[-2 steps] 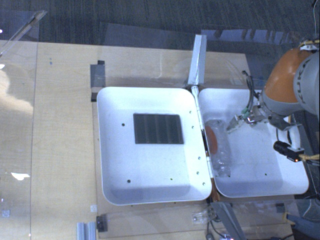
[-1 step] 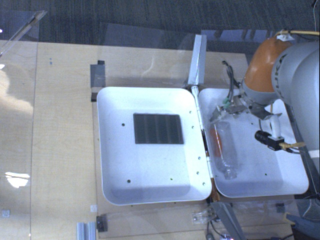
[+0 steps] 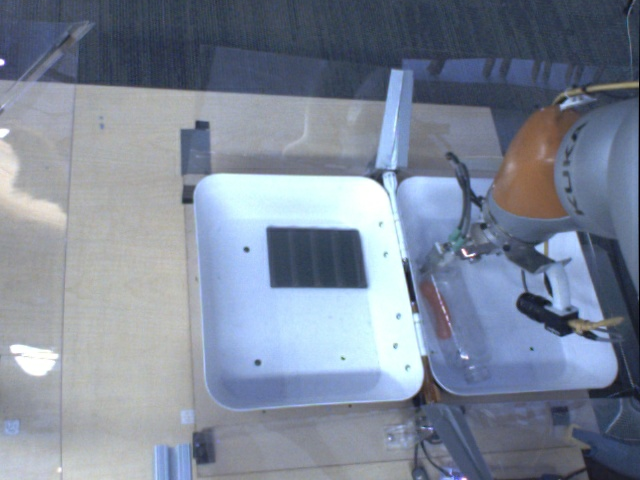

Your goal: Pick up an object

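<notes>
As the arm reaches in over the right bin [image 3: 590,368], I note the gripper [image 3: 468,250] low above that bin's upper-left area, with the orange band [image 3: 530,173] above the wrist just behind it; I cannot make out whether the gripper is released or clenched, and nothing is visibly held. The likeliest target is a clear, elongated plastic container [image 3: 452,320] lying flat on the floor of the right bin, close along its left wall, with a reddish-brown strip showing in its upper half. Its upper end sits just beside the gripper; whether they touch I cannot say. I judge it light, thin-walled and smooth, so liable to slip or roll, and perhaps to dent under a hard squeeze. The sound hold would be across its narrow width near the middle, square to its long axis, clear of the bin wall. The left bin [image 3: 215,298] carries a dark rectangular panel [image 3: 316,258] on its floor. The table [image 3: 110,268] lies beneath both.
</notes>
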Controlling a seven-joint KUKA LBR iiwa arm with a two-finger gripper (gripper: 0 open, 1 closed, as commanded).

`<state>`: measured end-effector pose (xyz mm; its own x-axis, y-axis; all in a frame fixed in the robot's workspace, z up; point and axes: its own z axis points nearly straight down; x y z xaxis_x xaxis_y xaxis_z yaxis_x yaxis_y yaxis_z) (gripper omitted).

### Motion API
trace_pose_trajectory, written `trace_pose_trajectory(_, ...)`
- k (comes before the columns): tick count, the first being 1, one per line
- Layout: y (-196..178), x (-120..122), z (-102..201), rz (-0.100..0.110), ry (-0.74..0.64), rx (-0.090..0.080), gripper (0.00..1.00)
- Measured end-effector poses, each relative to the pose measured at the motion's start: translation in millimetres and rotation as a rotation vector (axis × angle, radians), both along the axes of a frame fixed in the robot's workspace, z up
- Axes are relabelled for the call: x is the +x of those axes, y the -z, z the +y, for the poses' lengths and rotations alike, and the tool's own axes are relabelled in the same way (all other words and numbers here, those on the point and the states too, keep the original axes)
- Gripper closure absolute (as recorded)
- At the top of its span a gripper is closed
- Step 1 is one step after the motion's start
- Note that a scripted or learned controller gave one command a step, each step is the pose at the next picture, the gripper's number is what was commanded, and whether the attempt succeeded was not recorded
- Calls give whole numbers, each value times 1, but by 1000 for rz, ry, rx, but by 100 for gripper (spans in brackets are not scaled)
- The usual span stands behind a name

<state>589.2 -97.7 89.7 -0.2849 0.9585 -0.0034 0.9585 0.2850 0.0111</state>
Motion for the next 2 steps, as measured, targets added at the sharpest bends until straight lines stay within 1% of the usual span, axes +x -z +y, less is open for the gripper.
trace_pose_trajectory(1,-90,-23,-76,3,27,-2,0)
trace_pose_trajectory(2,-6,-37,-76,4,-16,-1,0)
